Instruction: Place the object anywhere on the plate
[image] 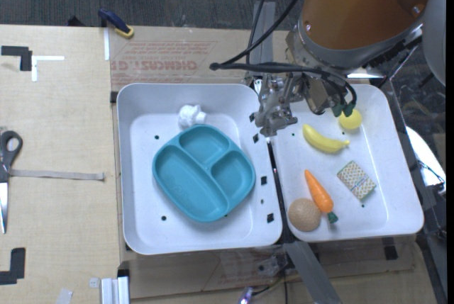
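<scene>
We count two bins, left bin [131, 175] and right bin [397, 175]. The left holds one blue plate [204, 175] with three compartments, and one white crumpled lump [190, 113] touching its far rim. The right holds five items, well apart from the plate: one banana [325, 139], one lemon [350, 120], one carrot [318, 191], one tan ball [304, 215] and one patterned packet [356, 179]. The gripper [273, 118] hangs over the divide between the bins; we cannot tell whether it is open or closed. Red print on the cardboard [163, 54] runs inverted; we cannot read it reliably.
</scene>
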{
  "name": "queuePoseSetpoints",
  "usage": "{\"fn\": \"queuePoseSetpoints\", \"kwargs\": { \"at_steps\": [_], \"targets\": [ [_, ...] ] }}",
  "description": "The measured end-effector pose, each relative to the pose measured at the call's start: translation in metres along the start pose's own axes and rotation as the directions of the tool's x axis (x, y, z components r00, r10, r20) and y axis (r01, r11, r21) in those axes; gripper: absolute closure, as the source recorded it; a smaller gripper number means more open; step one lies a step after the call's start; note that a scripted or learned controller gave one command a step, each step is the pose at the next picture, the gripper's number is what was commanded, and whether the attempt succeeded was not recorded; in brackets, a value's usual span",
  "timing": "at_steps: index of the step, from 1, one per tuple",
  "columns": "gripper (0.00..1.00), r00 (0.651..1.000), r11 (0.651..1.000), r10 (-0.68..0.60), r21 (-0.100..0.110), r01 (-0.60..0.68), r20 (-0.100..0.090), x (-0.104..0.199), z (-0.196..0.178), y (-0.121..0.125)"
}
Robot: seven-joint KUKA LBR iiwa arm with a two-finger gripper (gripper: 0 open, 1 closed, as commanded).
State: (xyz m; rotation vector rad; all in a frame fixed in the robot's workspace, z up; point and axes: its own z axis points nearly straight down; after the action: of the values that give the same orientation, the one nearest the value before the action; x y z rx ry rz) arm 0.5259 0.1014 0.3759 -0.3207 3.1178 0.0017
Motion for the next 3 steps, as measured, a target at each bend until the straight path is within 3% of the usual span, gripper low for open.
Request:
{"fn": "queuePoseSetpoints", "kwargs": {
  "at_steps": [1, 2, 3],
  "targets": [
    [1.0, 0.997, 0.997, -0.071, 0.001, 0.071, 0.003, 0.012, -0.073, -0.058],
    [1.0, 0.976, 0.976, -0.219, 0.0, 0.219, -0.002, 0.036, -0.041, -0.075],
    [1.0, 0.956, 0.956, -0.293, -0.001, 0.293, -0.003, 0.012, 0.037, -0.068]
  ]
}}
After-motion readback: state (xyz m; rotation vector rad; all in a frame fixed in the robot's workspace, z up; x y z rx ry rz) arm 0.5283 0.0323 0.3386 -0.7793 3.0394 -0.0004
